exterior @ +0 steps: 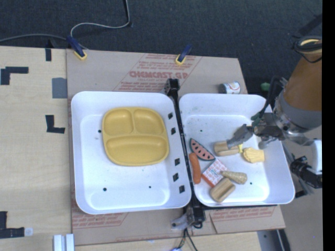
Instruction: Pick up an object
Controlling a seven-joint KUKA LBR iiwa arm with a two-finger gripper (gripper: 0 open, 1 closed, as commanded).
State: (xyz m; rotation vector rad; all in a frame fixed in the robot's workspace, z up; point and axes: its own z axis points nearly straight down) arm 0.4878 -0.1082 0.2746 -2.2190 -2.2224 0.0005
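The grey arm's gripper (246,136) hangs over the right shallow white bin (207,104), jaws blurred; whether parted or clenched, cannot tell.

Dark carpet floor (209,14) lies beyond a pale wooden bench (31,140) topped with brown cardboard (131,72)

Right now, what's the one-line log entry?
tool over right bin | near yellow toy | nothing held | tray in left bin
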